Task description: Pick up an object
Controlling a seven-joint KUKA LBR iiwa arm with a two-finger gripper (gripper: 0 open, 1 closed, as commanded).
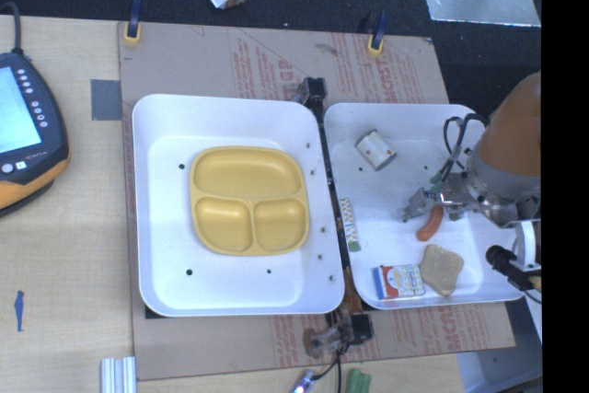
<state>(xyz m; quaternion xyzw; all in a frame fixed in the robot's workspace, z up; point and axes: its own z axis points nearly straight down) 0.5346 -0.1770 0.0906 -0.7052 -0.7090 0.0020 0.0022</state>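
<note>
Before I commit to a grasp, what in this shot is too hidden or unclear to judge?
- Gripper: whether it grips anything; too small and cluttered in the camera view.
- Orange sausage-like item: upper end hidden under the gripper.
- Small box: label too blurred to read.
- Arm: cut off by the right edge.

left shallow plastic bin (156, 198): white
three-compartment plastic plate (248, 199): mustard yellow
small sausage-shaped toy (430, 223): orange-red
rough sponge-like block (443, 269): tan
flat carton (398, 282): white, blue and red print
cardboard sheet (267, 60): brown, red lettering
tabletop (64, 290): pale wood
</note>
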